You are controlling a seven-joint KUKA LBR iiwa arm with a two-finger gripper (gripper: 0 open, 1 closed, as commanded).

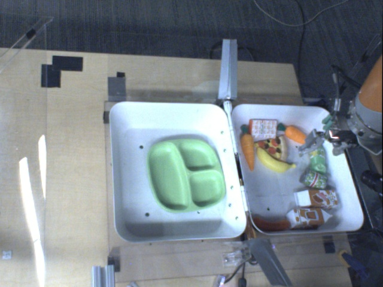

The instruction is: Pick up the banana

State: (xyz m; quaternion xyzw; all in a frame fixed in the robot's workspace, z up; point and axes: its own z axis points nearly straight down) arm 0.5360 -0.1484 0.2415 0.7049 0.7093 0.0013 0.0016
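Observation:
The yellow banana (274, 161) lies in the right bin (353, 211), left of its middle, curved with its ends pointing up. An orange carrot (247, 152) lies right beside it on the left, and a pizza-slice toy (273, 146) rests against its top. My gripper (325, 143) hangs over the right part of that bin, well to the right of the banana and apart from it. It stands open with nothing between its fingers.
The right bin also holds a red-and-white box (263, 127), an orange toy (295, 134), a green bag (316, 171), two small cartons (315, 198), and a brown sausage (272, 224). The left bin (125, 178) holds a green divided plate (187, 173).

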